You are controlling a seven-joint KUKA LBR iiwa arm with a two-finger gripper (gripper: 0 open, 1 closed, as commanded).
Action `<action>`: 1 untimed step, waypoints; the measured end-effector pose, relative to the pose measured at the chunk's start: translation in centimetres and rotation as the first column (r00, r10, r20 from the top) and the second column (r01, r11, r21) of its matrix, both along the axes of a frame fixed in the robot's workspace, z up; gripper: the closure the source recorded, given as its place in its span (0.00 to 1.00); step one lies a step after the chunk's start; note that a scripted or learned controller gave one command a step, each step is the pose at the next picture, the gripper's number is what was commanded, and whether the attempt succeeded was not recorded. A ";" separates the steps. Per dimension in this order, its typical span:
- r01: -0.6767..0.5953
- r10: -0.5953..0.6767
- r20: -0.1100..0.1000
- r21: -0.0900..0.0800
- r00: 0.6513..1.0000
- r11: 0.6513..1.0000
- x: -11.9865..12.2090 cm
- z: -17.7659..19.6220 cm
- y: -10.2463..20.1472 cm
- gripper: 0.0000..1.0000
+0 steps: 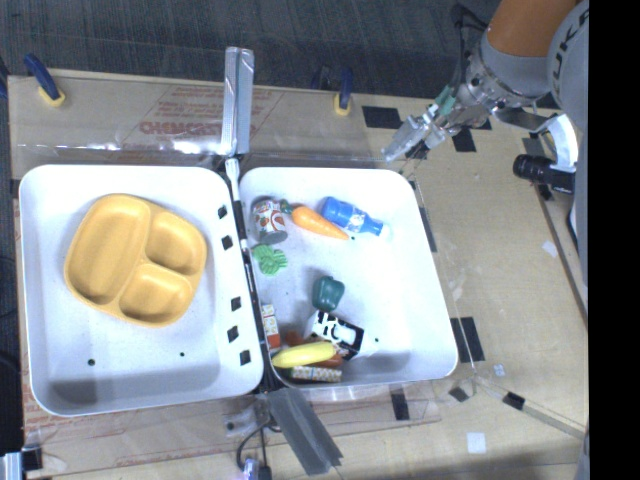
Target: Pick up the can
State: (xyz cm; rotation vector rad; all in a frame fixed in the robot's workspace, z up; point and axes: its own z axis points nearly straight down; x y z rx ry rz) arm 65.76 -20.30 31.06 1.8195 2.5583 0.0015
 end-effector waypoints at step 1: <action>0.461 -0.461 -0.007 -0.001 0.887 0.887 -0.1 -7.7 3.2 0.00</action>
